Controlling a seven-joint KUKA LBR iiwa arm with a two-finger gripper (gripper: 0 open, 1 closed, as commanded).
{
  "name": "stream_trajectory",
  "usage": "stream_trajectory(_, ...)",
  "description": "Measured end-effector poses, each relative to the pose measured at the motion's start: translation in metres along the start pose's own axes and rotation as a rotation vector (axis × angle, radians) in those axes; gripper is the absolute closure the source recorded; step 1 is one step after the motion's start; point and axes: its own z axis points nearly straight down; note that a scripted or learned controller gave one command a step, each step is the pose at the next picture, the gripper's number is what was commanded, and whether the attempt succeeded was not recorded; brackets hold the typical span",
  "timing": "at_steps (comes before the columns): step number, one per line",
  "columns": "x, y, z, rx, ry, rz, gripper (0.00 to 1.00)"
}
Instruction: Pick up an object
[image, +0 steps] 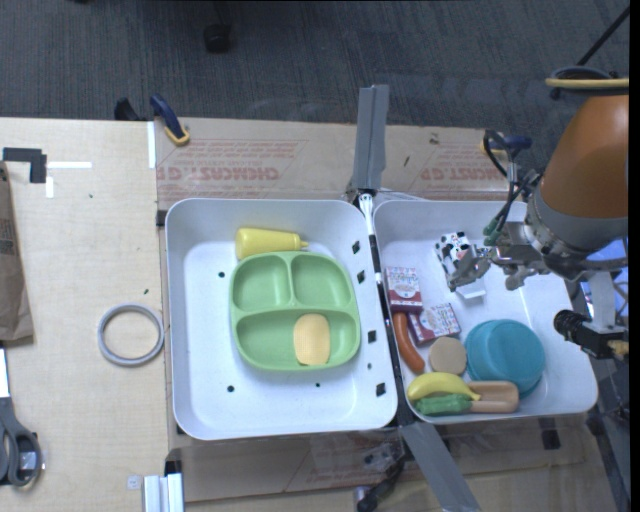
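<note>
My gripper (492, 275) hangs over the back part of the right bin (575, 395), its two fingers (467, 274) spread open with nothing between them. Just to its left stands a small black-and-white cow toy (453, 247). Further left lies a red-and-white box (403, 285), with a small patterned packet (441, 320) and a red hot dog (406, 340) in front of it. At the bin's front are a blue bowl (505, 352), a tan round disc (447, 355), a banana (443, 385), a green vegetable (440, 404) and a tan loaf-like piece (497, 396).
The left bin (195, 330) holds a green divided plate (290, 285) with a yellow piece (311, 339) in its front compartment, and a yellow bottle (266, 241) behind it. A grey ring (130, 333) lies on the bench at left. A divider bar (372, 140) rises between the bins.
</note>
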Motion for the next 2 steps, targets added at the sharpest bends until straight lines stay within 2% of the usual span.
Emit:
stream_trajectory(1, 0.012, 0.038, -0.053, -0.001, -0.001, 0.240, 0.00)
stream_trajectory(2, -0.048, 0.068, 0.075, 0.001, -0.001, 0.273, 0.00)
